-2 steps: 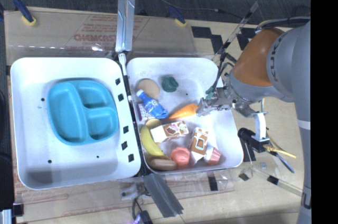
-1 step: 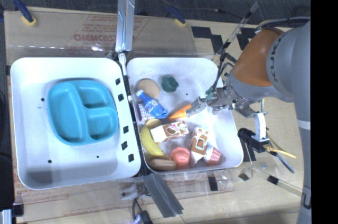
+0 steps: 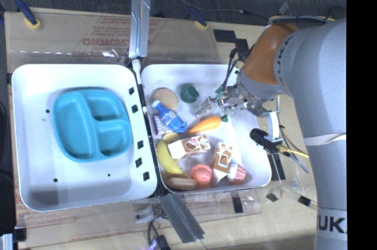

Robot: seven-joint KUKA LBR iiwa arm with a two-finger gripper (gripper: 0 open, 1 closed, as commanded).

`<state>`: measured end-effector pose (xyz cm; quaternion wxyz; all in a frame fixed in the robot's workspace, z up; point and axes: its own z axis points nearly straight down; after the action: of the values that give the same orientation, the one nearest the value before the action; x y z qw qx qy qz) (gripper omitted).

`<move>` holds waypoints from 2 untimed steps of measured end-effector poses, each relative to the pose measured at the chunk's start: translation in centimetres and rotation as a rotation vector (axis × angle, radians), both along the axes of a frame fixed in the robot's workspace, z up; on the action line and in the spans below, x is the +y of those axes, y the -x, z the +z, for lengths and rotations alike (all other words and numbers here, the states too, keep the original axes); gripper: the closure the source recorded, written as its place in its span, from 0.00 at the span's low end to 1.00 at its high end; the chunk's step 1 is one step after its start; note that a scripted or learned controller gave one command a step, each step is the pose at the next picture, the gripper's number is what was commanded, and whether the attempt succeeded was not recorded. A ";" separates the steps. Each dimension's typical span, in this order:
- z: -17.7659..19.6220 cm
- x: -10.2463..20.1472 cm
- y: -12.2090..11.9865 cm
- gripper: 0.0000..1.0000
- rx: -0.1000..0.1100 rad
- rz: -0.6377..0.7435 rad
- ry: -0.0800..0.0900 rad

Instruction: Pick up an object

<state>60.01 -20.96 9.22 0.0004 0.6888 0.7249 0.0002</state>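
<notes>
My gripper [image 3: 213, 105] hangs low in the right bin [image 3: 194, 73], just above the green end of an orange carrot [image 3: 206, 124]. Its metal fingers [image 3: 204, 106] point left and look slightly apart, with nothing between them. To the left of the carrot lies a blue-and-white bottle [image 3: 168, 119]. A tan round piece [image 3: 165, 98] and a dark green lump [image 3: 189, 92] sit toward the back of the bin. Along the front lie a yellow banana [image 3: 165, 160], two small cartons [image 3: 189, 147] [image 3: 222, 158], a pink fruit [image 3: 201, 174] and a pink cupcake [image 3: 238, 173].
The left bin [image 3: 35, 178] holds a blue divided tray [image 3: 93, 122]. A divider with black clips [image 3: 140, 125] separates the two bins. The grey arm with its orange band [image 3: 268, 57] fills the right side above the right bin's wall.
</notes>
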 end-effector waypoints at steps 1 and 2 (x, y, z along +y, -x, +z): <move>-0.1 3.2 3.8 0.00 0.004 0.043 -0.001; 0.0 3.0 5.8 0.00 0.003 0.205 -0.002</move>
<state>54.23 -17.98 9.18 -0.0011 0.6111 0.7916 -0.0001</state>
